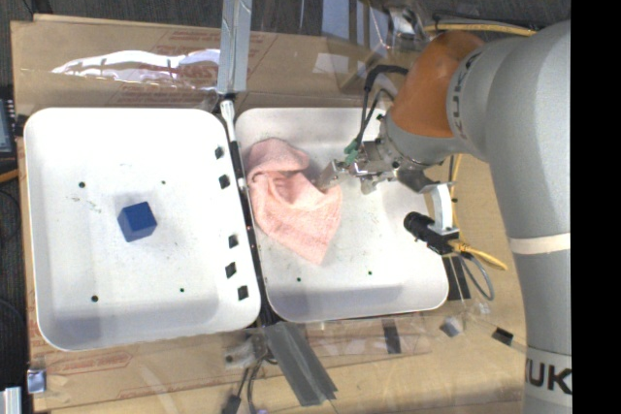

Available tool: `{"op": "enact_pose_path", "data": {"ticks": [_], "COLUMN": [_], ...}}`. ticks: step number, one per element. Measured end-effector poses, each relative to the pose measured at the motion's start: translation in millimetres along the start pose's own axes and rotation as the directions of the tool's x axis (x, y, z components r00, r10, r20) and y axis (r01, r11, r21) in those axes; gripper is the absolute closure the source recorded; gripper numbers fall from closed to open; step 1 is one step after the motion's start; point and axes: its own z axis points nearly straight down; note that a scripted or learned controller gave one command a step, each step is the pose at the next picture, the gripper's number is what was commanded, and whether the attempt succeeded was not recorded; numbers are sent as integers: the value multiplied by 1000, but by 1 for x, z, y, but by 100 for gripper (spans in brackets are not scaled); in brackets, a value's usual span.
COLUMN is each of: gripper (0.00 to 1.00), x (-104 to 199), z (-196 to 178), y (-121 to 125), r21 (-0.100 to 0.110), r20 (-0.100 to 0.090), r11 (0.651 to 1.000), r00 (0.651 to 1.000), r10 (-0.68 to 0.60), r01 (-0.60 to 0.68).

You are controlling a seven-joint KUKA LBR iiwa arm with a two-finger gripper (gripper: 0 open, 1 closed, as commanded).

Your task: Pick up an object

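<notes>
We see the claw (340,167) low in the right bin (388,291), at the right edge of the pink cloth (291,199) in the middle of the frame. We cannot tell if it is open or shut. The cloth lies flat, so lifting is not done

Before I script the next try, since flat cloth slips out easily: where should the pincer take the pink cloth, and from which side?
Probably at the bunched ridge along the top of the pink cloth, coming straight down from above. There the folds stand raised, whereas its lower corner lies thin and flat on the right bin. The pincer hovers at the cloth's upper right edge.
</notes>
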Motion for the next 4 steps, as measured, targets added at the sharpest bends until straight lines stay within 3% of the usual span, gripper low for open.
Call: {"op": "enact_pose_path", "data": {"ticks": [1,2,3,4], "gripper": [0,100,0,0], "x": [32,32,32,21], "z": [23,13,13,24], "y": [13,14,14,-16], "r21": [-2,-1,-1,-2], "r20": [-1,-1,-1,0], "r11": [978,977,977,981], "r00": [978,977,977,981], "r10": [-211,-214,-213,-195], "r01": [211,214,213,195]}}
